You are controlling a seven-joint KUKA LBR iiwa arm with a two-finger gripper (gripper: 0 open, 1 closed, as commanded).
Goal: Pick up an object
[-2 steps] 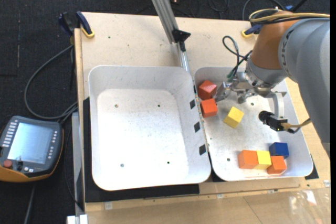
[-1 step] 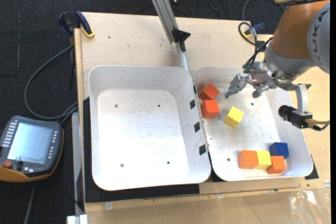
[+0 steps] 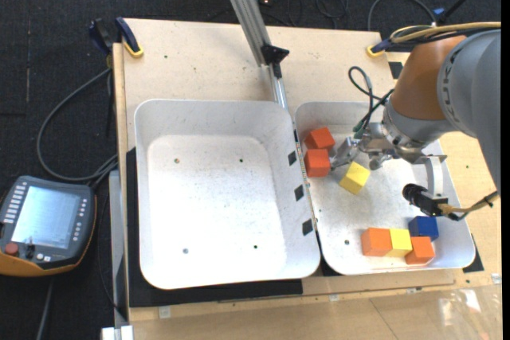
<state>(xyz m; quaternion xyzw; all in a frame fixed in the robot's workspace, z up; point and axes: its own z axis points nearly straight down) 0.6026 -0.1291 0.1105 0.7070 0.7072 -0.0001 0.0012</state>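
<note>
My gripper (image 3: 358, 159) hangs over the middle of the right bin (image 3: 335, 255), below the grey arm with the orange band. A yellow block (image 3: 355, 177) lies tilted right beneath it, touching or nearly touching it. Two red-orange blocks (image 3: 320, 138) (image 3: 317, 162) sit just left of the gripper, against the bin's left wall. Whether the yellow block is gripped is not visible.
In the right bin's front right corner lie an orange block (image 3: 376, 241), a yellow block (image 3: 399, 241), a blue block (image 3: 425, 227) and a red-orange block (image 3: 421, 249). The left bin (image 3: 151, 131) stands beside it. A slanted metal pole (image 3: 243, 0) ends between the bins' back edges.
</note>
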